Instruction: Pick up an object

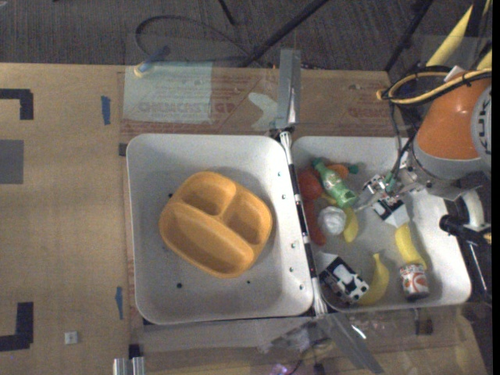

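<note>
Holding two bananas (408,245), one can (414,280) — right bin (453,287), tool (381,194) grip unclear.

Grey carpet (94,14), tripod legs (312,6), cardboard-topped bench (55,233).

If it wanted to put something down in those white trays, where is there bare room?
Left bin: bare floor rings the orange divided plate, widest along the near edge. Right bin: crowded down its left and near sides with bottle, bananas and can; the gripper hangs over its middle.
</note>
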Controlling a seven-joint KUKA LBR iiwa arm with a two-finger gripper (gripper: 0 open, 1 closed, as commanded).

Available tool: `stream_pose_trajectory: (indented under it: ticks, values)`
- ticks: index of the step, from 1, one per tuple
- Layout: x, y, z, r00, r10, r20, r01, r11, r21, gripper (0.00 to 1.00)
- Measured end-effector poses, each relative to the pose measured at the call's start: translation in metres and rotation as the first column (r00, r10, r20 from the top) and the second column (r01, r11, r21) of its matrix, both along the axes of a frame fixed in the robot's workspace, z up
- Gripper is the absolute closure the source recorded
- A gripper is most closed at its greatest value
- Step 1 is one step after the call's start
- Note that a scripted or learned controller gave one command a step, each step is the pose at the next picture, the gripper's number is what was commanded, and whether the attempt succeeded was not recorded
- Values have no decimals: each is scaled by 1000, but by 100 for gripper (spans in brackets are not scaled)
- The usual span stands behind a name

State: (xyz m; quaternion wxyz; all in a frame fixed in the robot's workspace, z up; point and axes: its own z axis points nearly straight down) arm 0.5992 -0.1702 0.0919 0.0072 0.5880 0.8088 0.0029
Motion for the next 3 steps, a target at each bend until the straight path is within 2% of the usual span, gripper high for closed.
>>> stream_pose_trajectory:
  ticks: [1,2,3]
  values:
    - [0,-2,10,1000,-3,3,3,1000,-1,100]
    - [-28,47,120,998,61,-11,-61,998,3,100]
    - [-77,99,135,982,190,-16,-190,982,5,100]
